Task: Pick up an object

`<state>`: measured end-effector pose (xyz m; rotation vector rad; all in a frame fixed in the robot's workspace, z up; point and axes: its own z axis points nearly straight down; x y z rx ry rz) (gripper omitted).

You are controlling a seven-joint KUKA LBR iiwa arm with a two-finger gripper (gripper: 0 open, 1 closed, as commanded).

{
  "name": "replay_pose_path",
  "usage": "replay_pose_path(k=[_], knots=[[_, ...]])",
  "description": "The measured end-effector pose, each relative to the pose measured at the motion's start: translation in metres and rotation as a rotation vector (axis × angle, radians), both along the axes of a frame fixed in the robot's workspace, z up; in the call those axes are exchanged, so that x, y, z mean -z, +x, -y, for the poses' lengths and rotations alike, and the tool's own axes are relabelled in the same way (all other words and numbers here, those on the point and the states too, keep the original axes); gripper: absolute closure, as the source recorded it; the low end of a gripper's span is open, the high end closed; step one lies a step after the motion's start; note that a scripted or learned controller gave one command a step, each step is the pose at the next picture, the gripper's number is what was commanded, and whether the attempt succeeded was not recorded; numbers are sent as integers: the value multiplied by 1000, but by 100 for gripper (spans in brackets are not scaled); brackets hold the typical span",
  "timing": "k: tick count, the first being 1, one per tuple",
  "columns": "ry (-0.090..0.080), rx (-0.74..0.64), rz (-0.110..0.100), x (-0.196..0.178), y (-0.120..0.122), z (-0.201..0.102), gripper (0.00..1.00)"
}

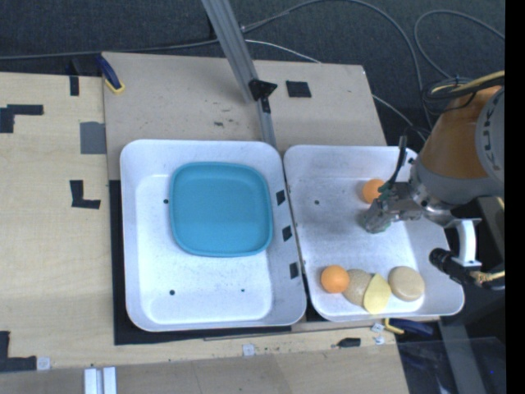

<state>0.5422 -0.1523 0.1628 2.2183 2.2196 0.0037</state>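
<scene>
Here the gripper [378, 218] sits low in the right bin [328, 171], just beside an orange ball [372, 190], its grip state unclear.

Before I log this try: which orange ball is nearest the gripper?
The orange ball just beside the gripper, upper right bin; the other orange ball sits at the bin's front edge.

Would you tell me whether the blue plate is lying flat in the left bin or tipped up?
Flat. The blue plate lies face up on the floor of the left bin, its whole rounded-square face showing.
</scene>
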Motion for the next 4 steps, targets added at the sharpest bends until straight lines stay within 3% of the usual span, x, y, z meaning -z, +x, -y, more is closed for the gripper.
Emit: replay_pose_path(k=[2,4], knots=[[0,0,0,-91,-3,6,100],[2,-4,-6,-65,17,-103,100]])
